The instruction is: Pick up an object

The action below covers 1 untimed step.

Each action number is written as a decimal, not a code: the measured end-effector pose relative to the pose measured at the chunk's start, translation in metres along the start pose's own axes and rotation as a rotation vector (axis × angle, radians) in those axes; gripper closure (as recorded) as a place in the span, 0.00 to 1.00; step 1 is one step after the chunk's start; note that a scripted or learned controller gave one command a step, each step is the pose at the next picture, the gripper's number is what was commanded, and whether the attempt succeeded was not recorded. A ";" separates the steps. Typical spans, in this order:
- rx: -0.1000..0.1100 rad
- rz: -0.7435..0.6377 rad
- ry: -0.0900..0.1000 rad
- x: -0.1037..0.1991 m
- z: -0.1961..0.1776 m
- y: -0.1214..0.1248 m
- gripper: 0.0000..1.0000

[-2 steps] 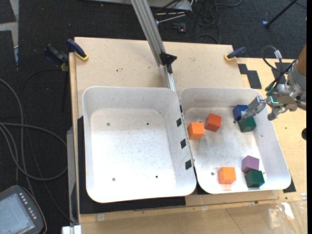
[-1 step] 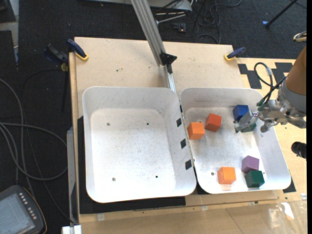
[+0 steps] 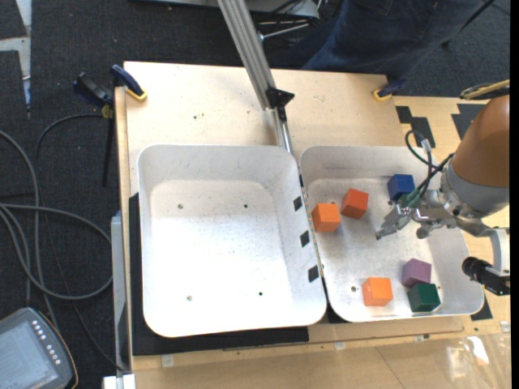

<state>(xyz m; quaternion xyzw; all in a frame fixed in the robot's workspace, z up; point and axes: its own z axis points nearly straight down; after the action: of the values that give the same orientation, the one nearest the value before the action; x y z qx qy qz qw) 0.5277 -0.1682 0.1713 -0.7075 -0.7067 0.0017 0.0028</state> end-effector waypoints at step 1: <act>0.000 0.001 0.000 -0.001 0.063 -0.006 0.00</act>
<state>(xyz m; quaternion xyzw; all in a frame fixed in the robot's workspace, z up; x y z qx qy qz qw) 0.5209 -0.1694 0.1085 -0.7078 -0.7064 0.0018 0.0030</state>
